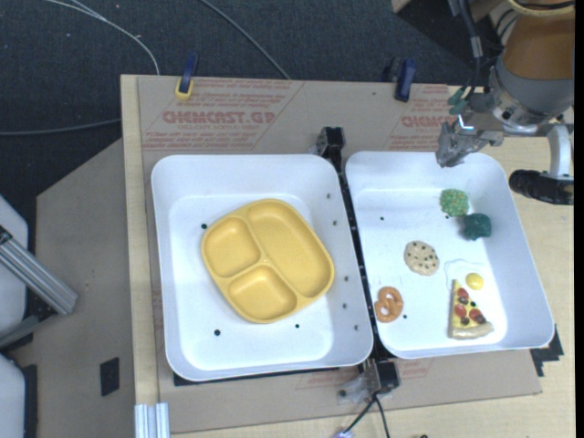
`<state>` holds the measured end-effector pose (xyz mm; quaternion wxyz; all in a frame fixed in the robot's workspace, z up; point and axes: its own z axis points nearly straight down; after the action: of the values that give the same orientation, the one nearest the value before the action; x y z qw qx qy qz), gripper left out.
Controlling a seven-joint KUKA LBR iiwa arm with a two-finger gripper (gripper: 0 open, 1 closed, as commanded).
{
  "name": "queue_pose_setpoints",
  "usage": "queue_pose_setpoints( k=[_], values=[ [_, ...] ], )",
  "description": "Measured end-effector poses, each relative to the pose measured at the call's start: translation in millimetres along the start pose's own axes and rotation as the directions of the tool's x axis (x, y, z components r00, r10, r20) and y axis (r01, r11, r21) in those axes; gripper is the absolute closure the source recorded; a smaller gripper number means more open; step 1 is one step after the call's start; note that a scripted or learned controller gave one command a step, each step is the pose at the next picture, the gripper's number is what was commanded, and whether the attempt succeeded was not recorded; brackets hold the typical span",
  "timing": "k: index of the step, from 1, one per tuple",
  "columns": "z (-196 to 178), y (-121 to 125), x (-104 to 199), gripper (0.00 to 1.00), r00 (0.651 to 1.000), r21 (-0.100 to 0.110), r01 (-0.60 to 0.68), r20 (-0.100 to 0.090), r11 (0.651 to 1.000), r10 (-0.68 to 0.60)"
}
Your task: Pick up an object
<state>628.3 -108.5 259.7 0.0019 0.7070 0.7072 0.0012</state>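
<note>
The arm reaches in from about two o'clock, and its hand (453,153) hangs over the far rim of the right bin (401,331), at roughly the bin's twelve o'clock edge. Nothing sits between its fingers; they look drawn close together, though the view is too small to be sure, so I cannot tell how wide they stand. Inside the right bin the small toy foods lie apart from the hand: a light green broccoli piece (453,201) toward one o'clock of the bin's middle, with a darker green broccoli piece (475,225) just beside it at its four o'clock. A round cookie (421,257) lies near the bin's centre. A pretzel (388,304) rests toward seven o'clock, close to the bin's left wall. A pizza slice (467,310) lies toward five o'clock, its tip pointing to twelve. The left bin (173,245) holds a yellow divided plate (265,260), tilted slightly, with three compartments. Both bins rest on a cardboard-covered surface (274,117).
</note>
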Motion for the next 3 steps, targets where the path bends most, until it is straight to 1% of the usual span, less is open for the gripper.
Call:
queue_pose_setpoints(
  k=[1, 2, 3],
  values=[
    [-0.3, -15.3, 60.2, 1.00, 1.000, 0.006, 0.005, -0.004, 1.000, -0.005],
    [-0.9, -25.1, 107.9, 1.00, 1.000, 0.006, 0.005, -0.003, 1.000, -0.005],
    [13.8, -34.8, 156.0, 1.00, 1.000, 0.008, 0.005, -0.003, 1.000, -0.005]
  ],
)
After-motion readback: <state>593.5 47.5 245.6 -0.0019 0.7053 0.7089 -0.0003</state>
